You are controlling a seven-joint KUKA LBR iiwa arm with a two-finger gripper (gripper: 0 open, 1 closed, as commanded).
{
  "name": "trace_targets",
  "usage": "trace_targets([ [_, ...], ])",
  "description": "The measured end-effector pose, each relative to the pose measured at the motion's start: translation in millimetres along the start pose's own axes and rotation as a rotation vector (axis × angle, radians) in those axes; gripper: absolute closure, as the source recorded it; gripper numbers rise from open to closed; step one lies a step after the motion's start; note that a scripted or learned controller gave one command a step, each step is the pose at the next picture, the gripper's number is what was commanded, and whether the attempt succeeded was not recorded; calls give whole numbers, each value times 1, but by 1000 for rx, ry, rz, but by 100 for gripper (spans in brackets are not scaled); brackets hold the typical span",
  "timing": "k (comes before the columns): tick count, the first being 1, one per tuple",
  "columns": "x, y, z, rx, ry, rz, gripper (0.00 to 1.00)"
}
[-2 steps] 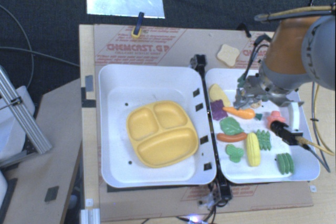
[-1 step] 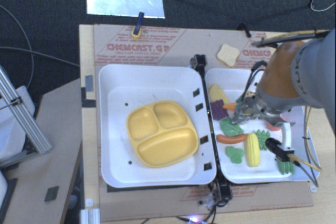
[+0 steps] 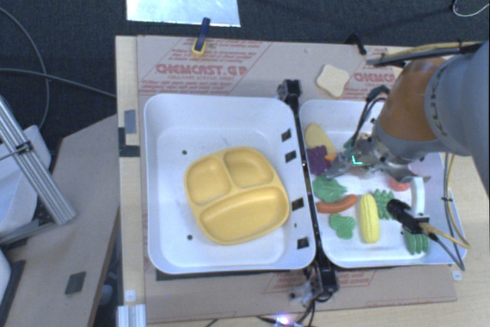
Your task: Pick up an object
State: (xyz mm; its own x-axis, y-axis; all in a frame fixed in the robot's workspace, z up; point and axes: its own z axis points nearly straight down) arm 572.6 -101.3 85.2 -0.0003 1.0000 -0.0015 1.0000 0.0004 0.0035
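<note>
Gripper (image 3: 346, 161) sits low in the right bin (image 3: 337, 112), near its left wall, and the arm's own bulk hides whether it is spread or pressed together: I cannot tell. Nothing can be seen between its tips, so no hold can be claimed.

Closest to it are the purple grapes (image 3: 318, 162), just to its left, with the yellow corn piece (image 3: 317, 138) touching them on the far side. Just below lie a green leafy piece (image 3: 329, 188) and an orange carrot (image 3: 337, 204), and further toward the near rim a small green piece (image 3: 343, 225) and an upright-lying yellow corn cob (image 3: 369, 217).

Any of these would satisfy the task. The grapes look the likeliest target, but they are crowded by the corn piece and the bin wall, so a clean grasp probably calls for centring over the cluster, descending straight, and closing along the axis that has free space, rather than toward the wall. A lift should come only once the toy is truly pinched.

Outward, the left bin (image 3: 164, 165) holds a yellow divided plate (image 3: 237, 194). Beyond the bins, on the desk (image 3: 253, 67), lies a slice of toy bread (image 3: 333, 80).
</note>
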Motion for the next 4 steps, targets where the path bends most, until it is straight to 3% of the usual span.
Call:
trace_targets([
  [1, 11, -65, 0, 4, 2, 1, 0],
  [2, -49, -41, 0, -1, -1, 2, 0],
  [3, -102, -88, -1, 3, 0, 5, 0],
  [4, -98, -84, -12, -2, 1, 0, 100],
])
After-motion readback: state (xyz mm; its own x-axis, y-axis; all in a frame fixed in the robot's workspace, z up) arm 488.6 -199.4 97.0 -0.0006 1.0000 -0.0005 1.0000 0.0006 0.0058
